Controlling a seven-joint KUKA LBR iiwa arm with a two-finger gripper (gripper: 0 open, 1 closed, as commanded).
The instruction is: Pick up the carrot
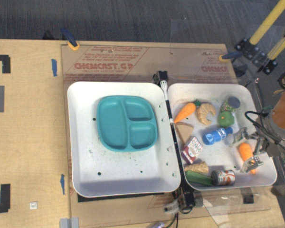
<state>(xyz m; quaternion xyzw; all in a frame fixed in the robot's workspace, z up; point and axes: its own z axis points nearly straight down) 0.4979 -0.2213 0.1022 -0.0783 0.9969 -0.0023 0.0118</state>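
Two shallow white bins sit side by side on my feed, on a printed cardboard sheet (109,61) laid over the wooden bench (23,127). From the camera's side, the left bin (80,175) holds one thing, a teal divided plate (127,122), lying flat a little above the bin's middle, and I see nothing on the plate. The right bin (266,177) is crowded. The carrot (185,112) lies in its upper left part, close to the wall shared with the other bin, tilted with its green top up and to the right; it rests on the bin floor, well apart from the gripper (249,152). Just right of the carrot is a tan cookie (207,113), then a green pepper (225,118) with a grey-blue cap (233,101) above it. Below those a blue bottle (214,136) lies on its side near the middle. Along the left wall I see a brown wedge (182,129), a red and white snack packet (192,148) and a pale biscuit (197,166); along the near wall lie a cucumber (198,177) and a can (224,176), end to end. The gripper reaches in from the right and is low at the bin's right side, with a small orange piece (244,149) right at it. Cables and metal parts clutter that spot, so I cannot tell whether the gripper is wide, narrow or clamped on that piece.
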